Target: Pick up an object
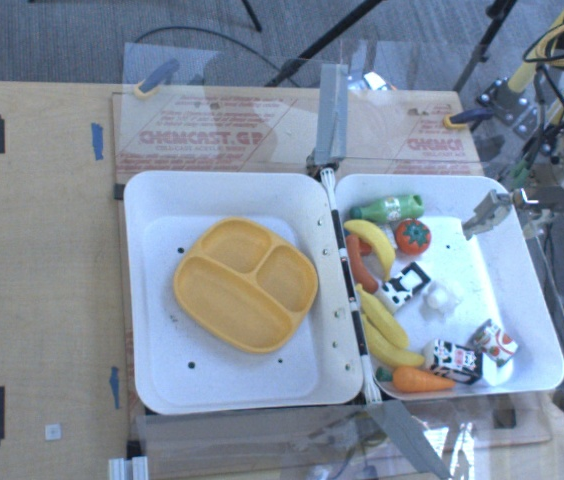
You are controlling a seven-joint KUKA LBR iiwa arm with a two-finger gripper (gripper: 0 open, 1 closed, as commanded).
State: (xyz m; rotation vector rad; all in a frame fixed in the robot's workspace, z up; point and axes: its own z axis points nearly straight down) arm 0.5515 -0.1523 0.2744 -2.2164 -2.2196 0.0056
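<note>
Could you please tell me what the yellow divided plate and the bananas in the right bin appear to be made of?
The yellow divided plate looks like moulded plastic with a matte finish: one even colour, soft rounded ridges between its compartments. The bananas are probably plastic toy fruit: uniform yellow, smooth skin with a slight sheen and no bruises, though the view is too coarse to rule out rubber or foam.
</note>
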